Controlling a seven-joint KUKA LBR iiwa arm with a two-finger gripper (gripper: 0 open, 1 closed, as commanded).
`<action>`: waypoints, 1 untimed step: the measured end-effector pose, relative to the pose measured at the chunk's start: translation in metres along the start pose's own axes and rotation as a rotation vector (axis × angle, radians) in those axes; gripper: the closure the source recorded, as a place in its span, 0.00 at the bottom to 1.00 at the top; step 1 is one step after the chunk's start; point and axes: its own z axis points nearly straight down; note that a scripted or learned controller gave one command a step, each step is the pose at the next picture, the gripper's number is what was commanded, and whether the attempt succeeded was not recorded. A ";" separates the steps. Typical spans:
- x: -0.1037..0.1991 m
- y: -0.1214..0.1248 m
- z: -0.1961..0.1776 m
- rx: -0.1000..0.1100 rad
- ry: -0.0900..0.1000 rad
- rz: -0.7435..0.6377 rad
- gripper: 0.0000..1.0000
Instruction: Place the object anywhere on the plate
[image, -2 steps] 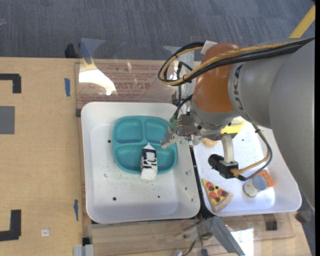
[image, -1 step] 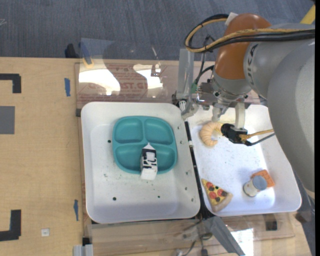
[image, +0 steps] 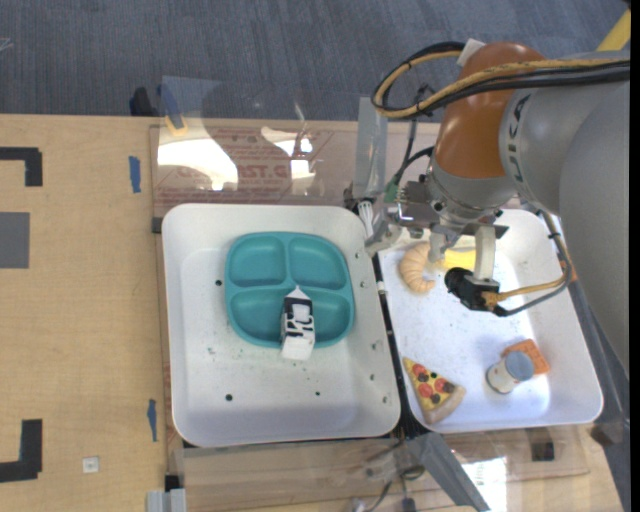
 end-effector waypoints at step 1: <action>0.030 -0.044 0.017 0.005 0.000 0.108 0.00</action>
